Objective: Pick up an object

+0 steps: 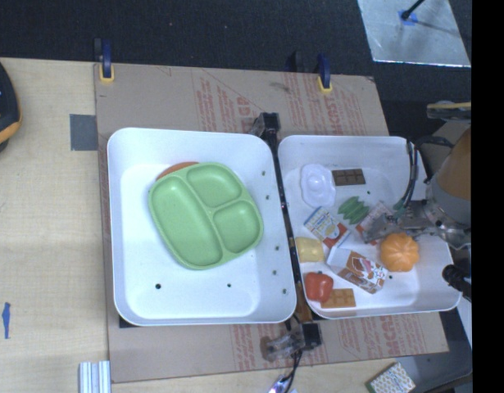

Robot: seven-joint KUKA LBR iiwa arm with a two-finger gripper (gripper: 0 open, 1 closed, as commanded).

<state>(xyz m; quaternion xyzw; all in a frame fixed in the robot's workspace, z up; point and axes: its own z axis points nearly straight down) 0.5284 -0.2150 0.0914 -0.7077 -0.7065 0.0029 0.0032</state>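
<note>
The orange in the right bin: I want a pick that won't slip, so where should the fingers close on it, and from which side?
Come straight down on the orange and close across its widest middle. It is round, so any lower or higher grip would likely squeeze it out. It sits clear on top, with a snack packet close on its left, so set the fingers along the near-far line instead.

Faint red printing runs across the brown cardboard sheet [235, 97] under the bins, too washed out to read. The small packets [365, 272] in the right bin [350, 146] carry coloured printing, too small to make out. Nothing legible anywhere.
</note>
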